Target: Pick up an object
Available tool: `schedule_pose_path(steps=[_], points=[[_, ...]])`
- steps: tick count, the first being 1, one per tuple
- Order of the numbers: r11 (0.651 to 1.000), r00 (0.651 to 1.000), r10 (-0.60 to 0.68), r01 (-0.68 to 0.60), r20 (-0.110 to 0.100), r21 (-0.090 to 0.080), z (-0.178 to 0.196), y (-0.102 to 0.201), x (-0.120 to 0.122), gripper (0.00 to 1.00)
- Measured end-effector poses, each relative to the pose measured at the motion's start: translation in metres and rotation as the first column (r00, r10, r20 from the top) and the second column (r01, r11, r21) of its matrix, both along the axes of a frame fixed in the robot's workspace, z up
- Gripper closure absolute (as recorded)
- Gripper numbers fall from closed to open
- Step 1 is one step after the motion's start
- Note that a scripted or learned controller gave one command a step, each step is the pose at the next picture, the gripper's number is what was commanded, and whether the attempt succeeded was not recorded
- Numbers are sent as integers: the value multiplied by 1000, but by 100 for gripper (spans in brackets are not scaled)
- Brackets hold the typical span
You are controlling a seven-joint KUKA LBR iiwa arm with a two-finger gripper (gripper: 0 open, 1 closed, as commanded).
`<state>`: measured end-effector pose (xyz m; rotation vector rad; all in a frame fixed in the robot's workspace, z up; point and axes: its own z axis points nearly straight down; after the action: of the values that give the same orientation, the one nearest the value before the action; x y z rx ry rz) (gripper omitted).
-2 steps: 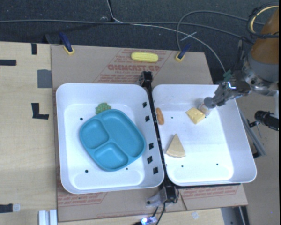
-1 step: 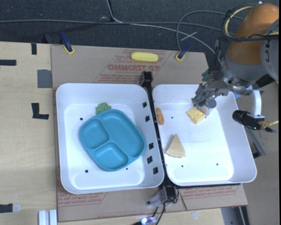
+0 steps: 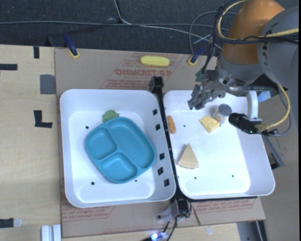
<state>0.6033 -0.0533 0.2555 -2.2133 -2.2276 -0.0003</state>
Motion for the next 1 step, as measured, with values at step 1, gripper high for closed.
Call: schedule_pose_path(steps=[1], points=[[1000, 1000, -1, 1, -2, -1, -20, 47, 7, 100]])
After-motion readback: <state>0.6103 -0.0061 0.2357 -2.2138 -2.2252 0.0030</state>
